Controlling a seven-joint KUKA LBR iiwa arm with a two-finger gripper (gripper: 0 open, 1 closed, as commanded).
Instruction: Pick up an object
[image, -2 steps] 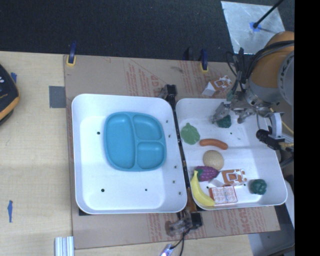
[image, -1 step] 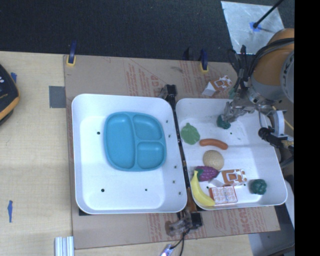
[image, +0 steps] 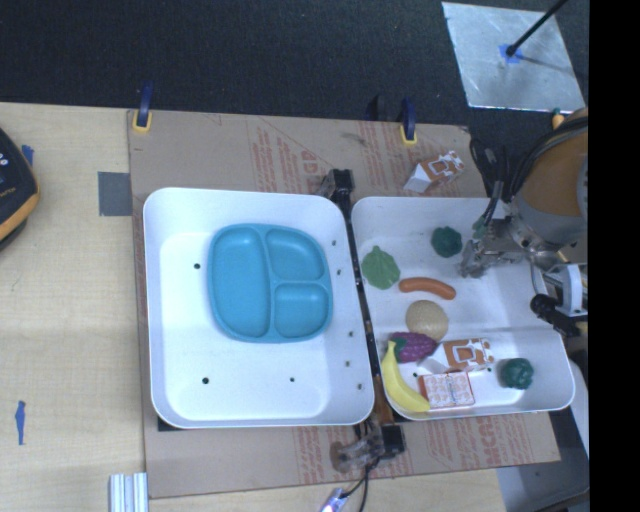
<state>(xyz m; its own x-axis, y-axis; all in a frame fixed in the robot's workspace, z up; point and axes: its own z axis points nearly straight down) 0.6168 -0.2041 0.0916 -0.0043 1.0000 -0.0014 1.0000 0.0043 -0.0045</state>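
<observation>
1. Camera view puts the gripper (image: 480, 255) low over the right bin (image: 540, 400), near its upper right part, with the grey arm (image: 545, 200) and its orange band reaching in from the right edge. Whether it is apart or together I cannot tell; the metal tip is small and blurred, and nothing is seen held in it.
2. Just to its left lies a dark green lump (image: 446, 240), the closest candidate for picking, and the gripper's low stance beside it suggests a try in that spot.
3. Slightly further out sit an orange sausage (image: 428, 288), a leafy green piece (image: 380, 267) and a tan round item (image: 427, 319).
4. Toward the near wall are a purple item (image: 412, 347), a banana (image: 398, 384), two small printed packets (image: 455, 372) and another dark green ball (image: 516, 373). They are scattered loosely, as if tipped in for random grasps.
5. Left bin (image: 170, 300) holds a blue divided tray (image: 270, 282), well apart from the gripper.
6. Much of the arm is cut off at the right, and the packets' print is unreadable.
</observation>
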